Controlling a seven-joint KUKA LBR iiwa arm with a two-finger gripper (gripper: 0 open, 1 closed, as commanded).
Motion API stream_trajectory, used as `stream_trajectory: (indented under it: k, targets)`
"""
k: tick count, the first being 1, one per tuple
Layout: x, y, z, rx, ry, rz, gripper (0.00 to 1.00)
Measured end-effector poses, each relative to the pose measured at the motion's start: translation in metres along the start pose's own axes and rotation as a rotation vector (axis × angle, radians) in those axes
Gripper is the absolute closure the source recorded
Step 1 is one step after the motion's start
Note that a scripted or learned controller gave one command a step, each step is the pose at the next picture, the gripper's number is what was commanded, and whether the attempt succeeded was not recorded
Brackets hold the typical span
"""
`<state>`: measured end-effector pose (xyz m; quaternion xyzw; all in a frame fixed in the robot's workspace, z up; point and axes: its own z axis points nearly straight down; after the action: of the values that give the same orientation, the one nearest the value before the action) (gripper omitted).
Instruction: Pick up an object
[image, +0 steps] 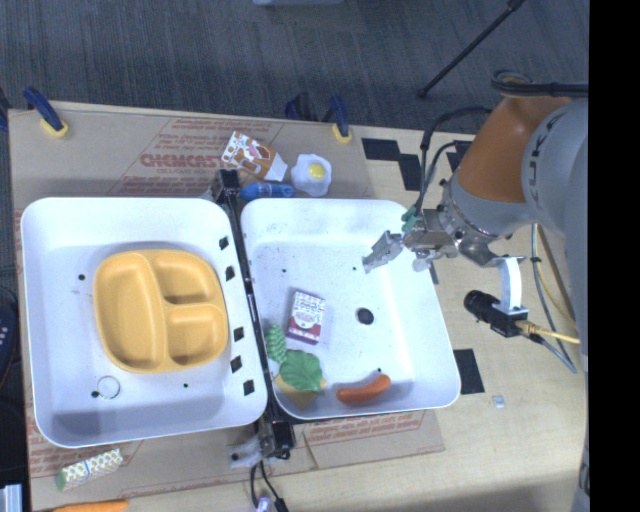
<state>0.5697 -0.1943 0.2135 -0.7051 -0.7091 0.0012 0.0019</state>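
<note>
Carton waiting in the right bin, gripper hanging above it

Carton (306, 316) is lying flat near the middle of the right bin (425, 340), a small red-and-white box with its printed face up. Judging by its look, it is probably light and fairly stiff, though thin card may be giving a little under a hard squeeze. Its flat faces are likely offering a fair hold; the best place to take it seems to be across the two long sides, the narrower span. Its long axis is running nearly up and down the view, the top leaning slightly to the right.

Just below and left of it, a green leafy toy (299, 372) and a small green piece (275, 343) are sitting close together, near enough to be crowding a low approach. An orange carrot-like stick (364, 390) is lying along the bin's near wall, its length running roughly left to right.

Gripper (383, 250) is hovering over the upper right part of the same bin, well apart from the carton, pinching nothing; whether its jaws are spread or pressed together I cannot tell.

Yellow divided tray (160, 308) is resting in the left bin (60, 230).
</note>
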Motion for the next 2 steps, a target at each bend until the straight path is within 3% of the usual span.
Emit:
stream_trajectory:
  k: [1, 2]
  targets:
    - [0.047, -0.009, 0.100, 0.002, 0.001, 0.109, 0.00]
    - [0.095, -0.018, 0.118, -0.011, -0.002, 0.127, 0.00]
